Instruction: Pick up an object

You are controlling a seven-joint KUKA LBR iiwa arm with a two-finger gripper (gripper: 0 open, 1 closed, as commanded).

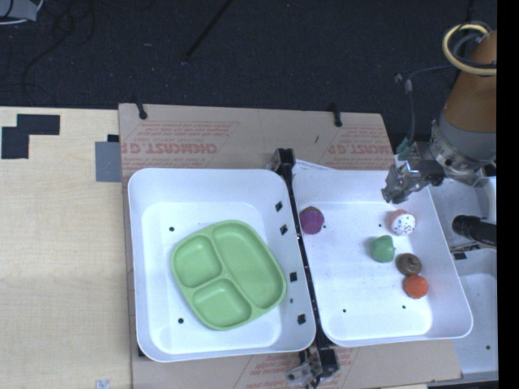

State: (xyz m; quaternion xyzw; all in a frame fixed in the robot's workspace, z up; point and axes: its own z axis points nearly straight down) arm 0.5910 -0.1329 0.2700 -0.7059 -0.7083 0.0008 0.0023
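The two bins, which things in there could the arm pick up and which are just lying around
Could be picked up: purple ball, speckled white ball, green ball, brown ring, orange ball; gripper hangs above them.

Lying about: green divided plate, cardboard sheet.

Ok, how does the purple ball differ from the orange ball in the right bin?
The purple ball sits alone near the bin's left wall by the divider; the orange ball lies toward the right side, at the near end of a cluster, right beside a brown ring-shaped piece. The purple ball looks slightly larger. Both are small, round, and rest on the right bin floor.
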